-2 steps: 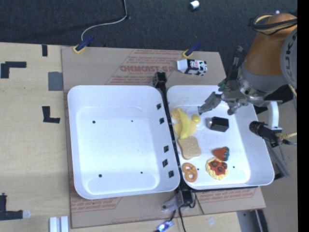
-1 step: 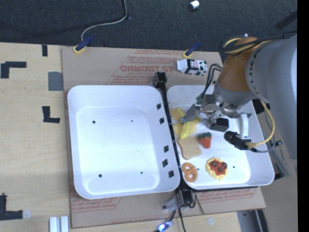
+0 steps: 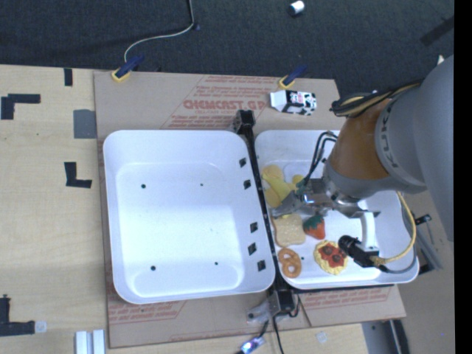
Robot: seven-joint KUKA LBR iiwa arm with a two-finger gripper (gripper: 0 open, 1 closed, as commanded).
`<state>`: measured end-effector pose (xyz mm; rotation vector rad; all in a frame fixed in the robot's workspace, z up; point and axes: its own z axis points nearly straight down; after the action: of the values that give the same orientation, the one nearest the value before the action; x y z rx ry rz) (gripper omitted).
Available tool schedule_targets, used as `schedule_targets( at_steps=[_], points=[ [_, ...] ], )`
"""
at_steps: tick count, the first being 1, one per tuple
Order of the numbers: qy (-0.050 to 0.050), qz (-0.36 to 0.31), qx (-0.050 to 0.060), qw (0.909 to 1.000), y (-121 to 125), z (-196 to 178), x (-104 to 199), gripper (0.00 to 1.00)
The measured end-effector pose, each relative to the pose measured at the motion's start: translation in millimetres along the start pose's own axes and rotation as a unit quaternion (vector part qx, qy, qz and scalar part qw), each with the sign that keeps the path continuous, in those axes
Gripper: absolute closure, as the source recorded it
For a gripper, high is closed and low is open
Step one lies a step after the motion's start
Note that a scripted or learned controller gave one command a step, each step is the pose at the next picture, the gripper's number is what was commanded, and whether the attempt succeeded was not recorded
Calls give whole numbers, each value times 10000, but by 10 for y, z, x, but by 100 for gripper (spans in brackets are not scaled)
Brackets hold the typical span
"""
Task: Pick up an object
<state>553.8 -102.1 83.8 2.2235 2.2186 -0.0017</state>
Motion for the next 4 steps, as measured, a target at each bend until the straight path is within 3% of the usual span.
schedule_targets(
  at_steps=[1, 2, 3, 4],
  points=[
    [1, -21, -11, 10000, 441, -10, -88, 0],
    [9, -15, 7, 10000, 423, -111, -85, 100],
    [6, -59, -65, 10000, 1191, -1073, 554, 100],
    [4, -20, 7, 10000, 865, -1169, 718, 100]
  ],
)
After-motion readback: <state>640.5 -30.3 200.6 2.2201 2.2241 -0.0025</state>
